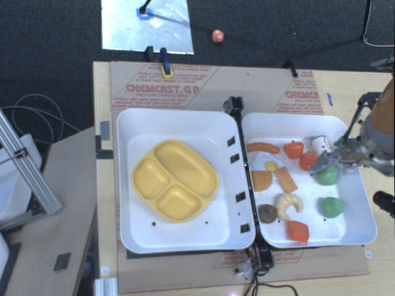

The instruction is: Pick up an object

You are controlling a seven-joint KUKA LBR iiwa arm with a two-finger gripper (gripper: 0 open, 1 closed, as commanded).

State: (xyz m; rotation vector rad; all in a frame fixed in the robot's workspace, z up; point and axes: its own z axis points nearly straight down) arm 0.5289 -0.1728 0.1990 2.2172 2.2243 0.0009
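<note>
2 shallow white bins side by side across the middle of the frame: left bin (129,227) holding a yellow divided plate (175,180), probably as a drop-off spot; right bin (361,230) scattered with toy food, loose and unsorted, likely so any 1 piece can serve as a target. Arm (381,125) reaching in from the right edge, angled down over the right bin's upper right part. Gripper (325,163) low among the pieces there, just above and apparently touching a green ball (328,176), with a red piece (307,160) just to its left. Cannot tell how the gripper is set, or whether anything is caught in it. Nearest candidate for the pick: that green ball, directly beneath the tool. Smaller pieces further left and lower: sausage (263,147), croissant (287,203), second green ball (332,206).
</note>
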